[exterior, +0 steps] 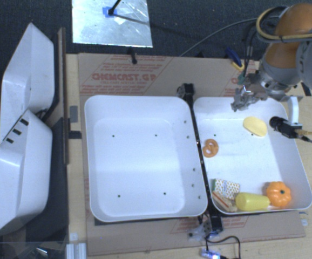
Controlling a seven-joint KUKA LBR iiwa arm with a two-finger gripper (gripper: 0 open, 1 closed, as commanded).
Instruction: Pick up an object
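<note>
White plastic forms two shallow bins side by side on the surface (145, 69). Nothing is visible in the left bin (140, 104). The right bin (293, 163) holds five things: one orange pretzel (210, 148) near its left wall, one sandwich piece (224, 194) in the near left corner, one yellow pepper (251, 201) lying lengthwise left to right, one pale yellow chip (255, 126) with its long axis slanting down to the right, and one small pumpkin (278, 193). The end effector (241, 102) hangs over the far edge, nothing pinched; whether it is spread I cannot tell.
</note>
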